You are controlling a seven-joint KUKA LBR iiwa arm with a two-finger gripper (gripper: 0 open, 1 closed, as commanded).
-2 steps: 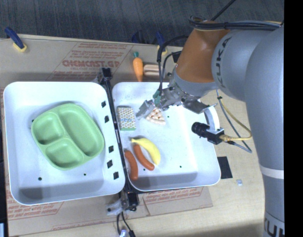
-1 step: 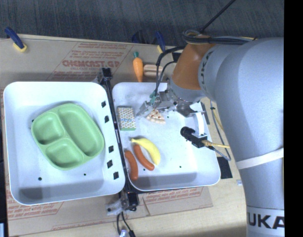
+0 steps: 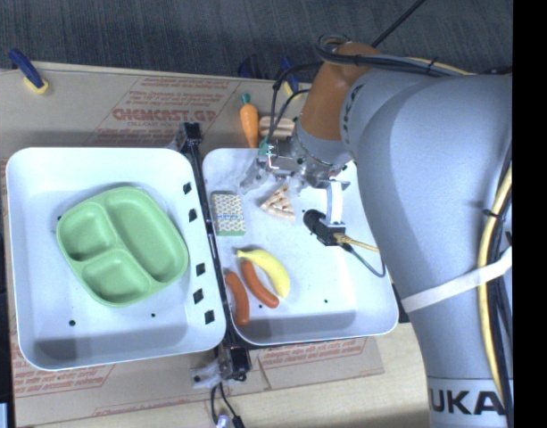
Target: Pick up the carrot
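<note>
The carrot (image 3: pixel 248 125), orange with a green top, lies on the cardboard just beyond the far rim of the right bin (image 3: pixel 362 315), outside both bins. My gripper (image 3: pixel 271 166) hangs over the far left corner of the right bin, a short way to the near right of the carrot and apart from it. The grey arm with its orange band (image 3: pixel 331 96) reaches in from the right and hides the bin's far right part.
The right bin holds a patterned rectangular block (image 3: pixel 227 212), a tan ridged piece (image 3: pixel 277 204), a banana (image 3: pixel 267 271) and two red-orange sausages (image 3: pixel 261 284) (image 3: pixel 238 298). A green divided plate (image 3: pixel 121 243) sits in the left bin (image 3: pixel 41 328).
</note>
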